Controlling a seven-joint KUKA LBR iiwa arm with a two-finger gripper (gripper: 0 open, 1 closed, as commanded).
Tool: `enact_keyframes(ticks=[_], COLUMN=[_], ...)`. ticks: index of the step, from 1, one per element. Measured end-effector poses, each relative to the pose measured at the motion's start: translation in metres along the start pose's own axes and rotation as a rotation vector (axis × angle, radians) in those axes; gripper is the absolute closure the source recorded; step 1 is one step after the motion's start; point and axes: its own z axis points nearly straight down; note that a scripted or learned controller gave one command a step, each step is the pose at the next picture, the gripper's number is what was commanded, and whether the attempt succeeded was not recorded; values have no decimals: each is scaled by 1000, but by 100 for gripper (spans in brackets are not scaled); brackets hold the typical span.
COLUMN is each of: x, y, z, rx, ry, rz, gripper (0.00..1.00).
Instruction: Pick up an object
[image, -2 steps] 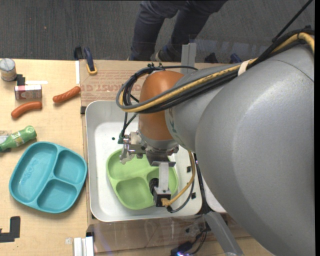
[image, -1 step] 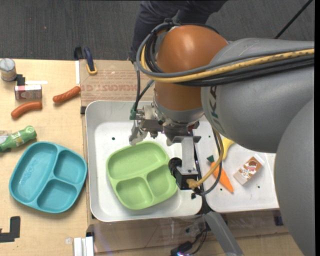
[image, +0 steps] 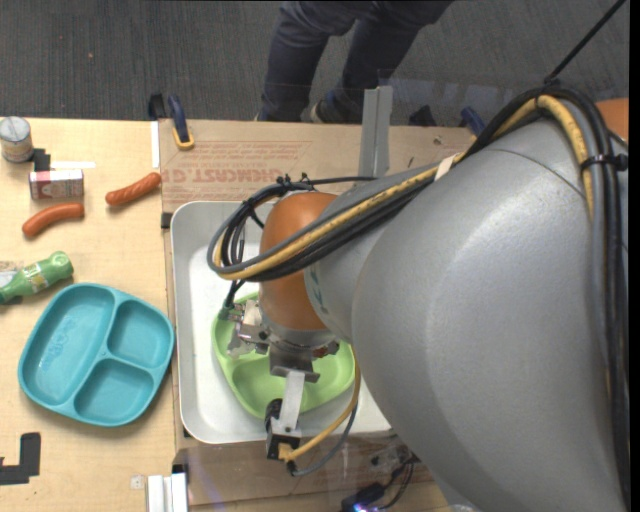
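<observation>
Finding: the tool (image: 252, 336) stood low in the white bin (image: 195, 300), over the 10 o'clock portion of a green dish (image: 332, 378). This dish, judged to be the task's object, lay toward the bin's 6 o'clock end. The wrist hid the tool's working end, so it could not be told whether it was released or clenched, or whether it touched the dish.

Recommendation: a shallow dish would be best taken by its raised rim, with a vertical approach and closure confirmed before lifting.

Risk, as judged: the dish might slide toward the bin wall or tip.

A teal tray (image: 95, 355) lay on the counter (image: 110, 250) at 9 o'clock, well apart.
</observation>
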Motion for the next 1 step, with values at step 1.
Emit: enact_keyframes(ticks=[1], x=[-38], y=[74], z=[-70], rx=[2], ry=[-3], rz=[-57], gripper=[0])
